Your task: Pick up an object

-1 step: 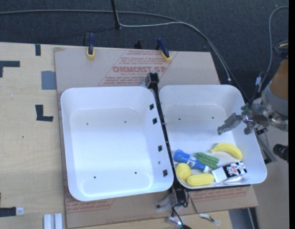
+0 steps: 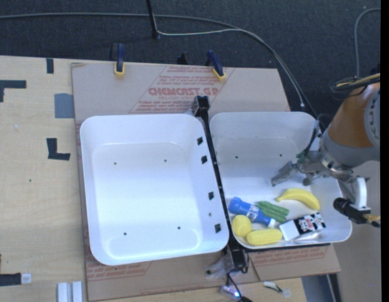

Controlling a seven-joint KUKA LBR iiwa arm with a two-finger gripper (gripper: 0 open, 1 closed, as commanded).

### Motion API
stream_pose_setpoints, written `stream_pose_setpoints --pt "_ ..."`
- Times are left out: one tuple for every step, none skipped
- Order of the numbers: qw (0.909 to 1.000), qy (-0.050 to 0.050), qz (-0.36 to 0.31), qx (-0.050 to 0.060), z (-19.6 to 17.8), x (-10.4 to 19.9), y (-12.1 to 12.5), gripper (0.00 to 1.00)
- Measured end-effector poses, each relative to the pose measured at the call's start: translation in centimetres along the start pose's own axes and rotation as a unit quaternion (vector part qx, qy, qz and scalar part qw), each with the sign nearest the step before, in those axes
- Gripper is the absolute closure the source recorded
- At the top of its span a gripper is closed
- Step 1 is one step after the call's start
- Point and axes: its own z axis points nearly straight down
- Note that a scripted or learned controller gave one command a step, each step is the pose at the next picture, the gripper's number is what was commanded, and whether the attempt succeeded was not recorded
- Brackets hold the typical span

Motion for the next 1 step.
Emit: stream_pose_setpoints --pt "1.0 -0.002 -0.002 -0.006 0.79 1.17 8.32 0.0"
